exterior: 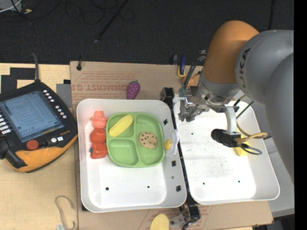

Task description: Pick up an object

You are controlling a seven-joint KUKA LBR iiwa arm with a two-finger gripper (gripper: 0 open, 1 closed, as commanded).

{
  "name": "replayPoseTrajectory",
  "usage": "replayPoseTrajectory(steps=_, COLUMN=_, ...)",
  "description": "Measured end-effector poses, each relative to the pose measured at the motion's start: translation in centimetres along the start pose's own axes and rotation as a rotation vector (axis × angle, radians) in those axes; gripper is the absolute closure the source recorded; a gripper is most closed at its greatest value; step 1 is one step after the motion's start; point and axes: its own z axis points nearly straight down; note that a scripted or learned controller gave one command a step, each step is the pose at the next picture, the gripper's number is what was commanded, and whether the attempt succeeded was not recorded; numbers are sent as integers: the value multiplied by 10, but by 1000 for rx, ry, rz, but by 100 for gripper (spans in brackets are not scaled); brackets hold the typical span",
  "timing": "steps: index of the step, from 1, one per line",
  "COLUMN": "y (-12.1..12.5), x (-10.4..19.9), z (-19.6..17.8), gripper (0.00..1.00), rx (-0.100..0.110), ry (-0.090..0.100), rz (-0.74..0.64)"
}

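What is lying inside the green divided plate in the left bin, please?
The green plate holds a corn cob in its upper-left compartment and a cookie in its right one; the lower compartment looks bare. Nothing covers it.

bench setting, viewed from above.
light wooden bench [33, 190] with a brown cardboard sheet [115, 80] laid on it; dark carpeted floor [120, 23] behind, black cables [96, 4] trailing across it.
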Motion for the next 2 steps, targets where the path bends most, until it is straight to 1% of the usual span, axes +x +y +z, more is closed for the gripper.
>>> replayPoseTrajectory(steps=1, y=-11, x=0, z=1, gripper=100, rx=0, ry=1, rz=4)
replayPoseTrajectory(steps=2, y=-10, x=2, z=1, gripper=100, rx=-1, ry=0, rz=2)
